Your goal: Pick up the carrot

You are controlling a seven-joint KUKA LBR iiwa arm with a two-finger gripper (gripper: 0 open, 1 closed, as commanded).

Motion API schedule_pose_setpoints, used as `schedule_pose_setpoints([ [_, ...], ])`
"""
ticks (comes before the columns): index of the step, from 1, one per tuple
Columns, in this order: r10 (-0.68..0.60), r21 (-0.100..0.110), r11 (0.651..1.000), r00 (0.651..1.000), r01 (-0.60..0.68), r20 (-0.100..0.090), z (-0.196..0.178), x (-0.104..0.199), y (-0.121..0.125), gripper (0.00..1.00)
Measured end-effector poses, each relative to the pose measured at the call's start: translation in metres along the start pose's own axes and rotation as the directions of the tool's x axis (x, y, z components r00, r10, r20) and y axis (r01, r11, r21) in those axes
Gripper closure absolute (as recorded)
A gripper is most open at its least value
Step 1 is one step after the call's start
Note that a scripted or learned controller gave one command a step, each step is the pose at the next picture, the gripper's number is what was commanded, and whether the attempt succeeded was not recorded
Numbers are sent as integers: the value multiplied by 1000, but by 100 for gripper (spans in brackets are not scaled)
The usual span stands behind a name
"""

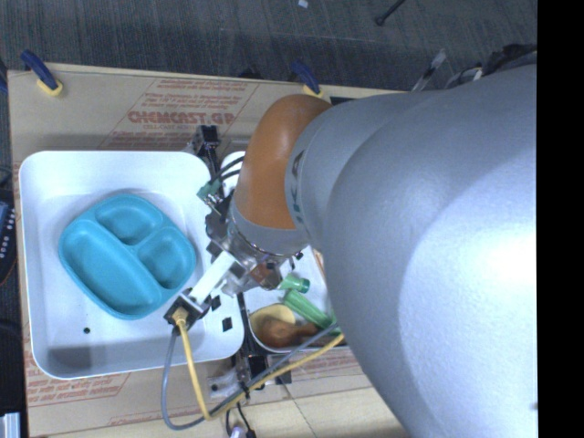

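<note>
My gripper (pixel 260 270) hangs below the orange wrist band (pixel 274 167), over the left edge of the right bin (pixel 318 261), and the arm's grey bulk covers most of that bin. Just to its right lies a green piece (pixel 306 301), possibly the carrot's leafy top; the orange body of the carrot is hidden. A small brownish bit shows right under the gripper, too unclear to name.
The left bin (pixel 55 181) holds a blue divided plate (pixel 128 254). A brown and yellow bowl (pixel 278 328) sits at the right bin's front left. A yellow cable (pixel 192 363) trails over the front rim. Blue clamps (pixel 41 71) grip the cardboard's back edge.
</note>
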State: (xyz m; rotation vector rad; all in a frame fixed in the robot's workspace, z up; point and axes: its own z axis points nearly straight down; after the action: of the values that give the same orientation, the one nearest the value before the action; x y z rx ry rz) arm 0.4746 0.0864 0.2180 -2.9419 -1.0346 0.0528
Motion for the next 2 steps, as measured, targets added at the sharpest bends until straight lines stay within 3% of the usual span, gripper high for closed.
schedule_pose_setpoints([
  [1,436,-17,900,900,-436,-30,-74,24,-32,100],
  [2,453,-13,891,891,-454,-22,5,-7,24,100],
])
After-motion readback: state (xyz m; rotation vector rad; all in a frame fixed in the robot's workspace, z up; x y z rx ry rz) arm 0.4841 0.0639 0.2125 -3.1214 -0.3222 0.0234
